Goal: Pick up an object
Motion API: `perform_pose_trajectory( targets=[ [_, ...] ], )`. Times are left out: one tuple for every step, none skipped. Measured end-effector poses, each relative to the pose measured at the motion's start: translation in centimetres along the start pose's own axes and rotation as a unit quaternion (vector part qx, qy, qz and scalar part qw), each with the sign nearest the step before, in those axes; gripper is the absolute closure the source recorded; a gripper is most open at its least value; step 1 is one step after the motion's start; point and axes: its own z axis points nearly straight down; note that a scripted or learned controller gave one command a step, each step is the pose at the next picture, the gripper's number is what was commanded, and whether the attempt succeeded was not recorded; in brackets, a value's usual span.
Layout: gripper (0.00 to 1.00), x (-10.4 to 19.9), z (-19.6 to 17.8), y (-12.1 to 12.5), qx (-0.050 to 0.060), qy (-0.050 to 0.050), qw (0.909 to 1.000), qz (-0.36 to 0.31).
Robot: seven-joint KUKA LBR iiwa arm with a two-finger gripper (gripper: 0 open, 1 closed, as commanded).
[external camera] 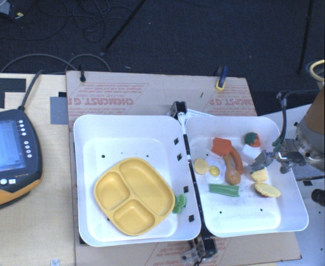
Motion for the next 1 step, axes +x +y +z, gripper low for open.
perform_pose_trajectory(
  targets=[
    [1.00,-0.04,-0.63,0.01,0.004,0.001,1.0000,-0.001]
  ],
)
